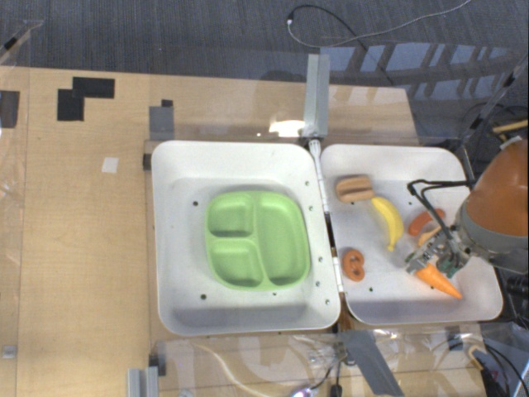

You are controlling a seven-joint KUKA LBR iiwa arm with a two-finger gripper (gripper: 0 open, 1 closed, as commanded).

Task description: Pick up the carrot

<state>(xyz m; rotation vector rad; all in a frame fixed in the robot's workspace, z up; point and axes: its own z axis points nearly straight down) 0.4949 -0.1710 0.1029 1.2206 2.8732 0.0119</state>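
Orange and pointed, the carrot (438,280) lies in the lower right of the frame, on the floor of the right bin (388,300). The tool (431,257) sits right at its thick end, touching or nearly so; whether it is apart or together I cannot tell. A banana (388,220), a bun (355,188) and a small round orange piece (354,264) lie left of it. A green divided plate (256,239) fills the left bin (178,246) on the table (74,246).
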